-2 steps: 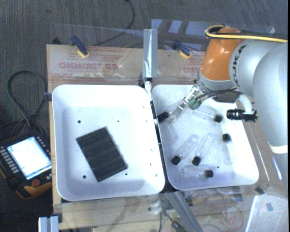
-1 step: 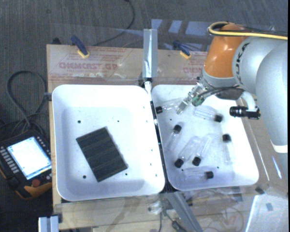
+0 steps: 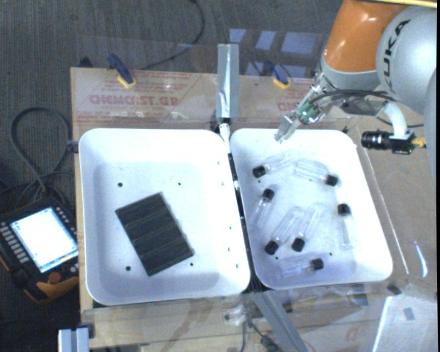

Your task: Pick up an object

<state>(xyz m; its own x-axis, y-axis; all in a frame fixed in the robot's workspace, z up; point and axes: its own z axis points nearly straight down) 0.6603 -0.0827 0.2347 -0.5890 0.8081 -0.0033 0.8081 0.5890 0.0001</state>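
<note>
Camera view: my gripper [image 3: 286,132] hangs over right bin [image 3: 367,196] rim, can't tell its state. Clear vials [image 3: 297,226] (slippery, clustered) could roll or slip out.

Brightness: even, fairly bright overhead light; both white bins [image 3: 161,141] nearly wash out.
Shadows: soft and faint, along the bins' inner walls.
Glare: pale reflections on the clear sheet [image 3: 169,72] behind the bins; the pendant screen [image 3: 42,238] is blown out white.
Sharpness: slightly soft and grainy; the clear vials [image 3: 293,226] blend into the bin floor.
</note>
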